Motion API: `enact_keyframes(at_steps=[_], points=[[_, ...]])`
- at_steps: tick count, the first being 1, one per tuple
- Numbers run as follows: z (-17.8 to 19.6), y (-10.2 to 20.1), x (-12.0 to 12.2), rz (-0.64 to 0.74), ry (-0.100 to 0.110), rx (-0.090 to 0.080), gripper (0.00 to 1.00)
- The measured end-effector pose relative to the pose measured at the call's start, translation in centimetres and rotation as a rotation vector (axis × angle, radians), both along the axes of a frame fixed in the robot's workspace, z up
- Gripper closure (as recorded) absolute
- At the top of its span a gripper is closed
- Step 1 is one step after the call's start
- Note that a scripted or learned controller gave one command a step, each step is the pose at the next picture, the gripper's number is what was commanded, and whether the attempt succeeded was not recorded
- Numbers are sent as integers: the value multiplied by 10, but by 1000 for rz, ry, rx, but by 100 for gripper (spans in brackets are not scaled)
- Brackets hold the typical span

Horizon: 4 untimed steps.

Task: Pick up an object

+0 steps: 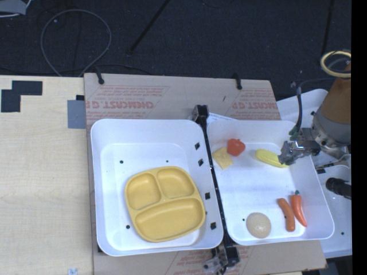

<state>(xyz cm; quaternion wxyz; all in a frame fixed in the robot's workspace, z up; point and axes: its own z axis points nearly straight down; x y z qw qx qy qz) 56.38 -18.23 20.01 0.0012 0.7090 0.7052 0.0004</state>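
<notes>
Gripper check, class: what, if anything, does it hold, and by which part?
It cannot be told. The gripper sits at the right end of the yellow banana; no grip is visible.

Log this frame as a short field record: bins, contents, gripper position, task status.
left bin: yellow divided plate
right bin: tomato, cheese wedge, banana, two carrots, pale egg
gripper: over the right bin's far right side, at the banana's right end
grasp: cannot tell
task status: no object seen lifted
</notes>
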Motion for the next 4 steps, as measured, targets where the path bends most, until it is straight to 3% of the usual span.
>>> enact_keyframes(at_steps=[1, 4], points=[[31, -1, 1, 7, 0, 1, 100], [19, 155, 29, 10, 6, 3, 100]])
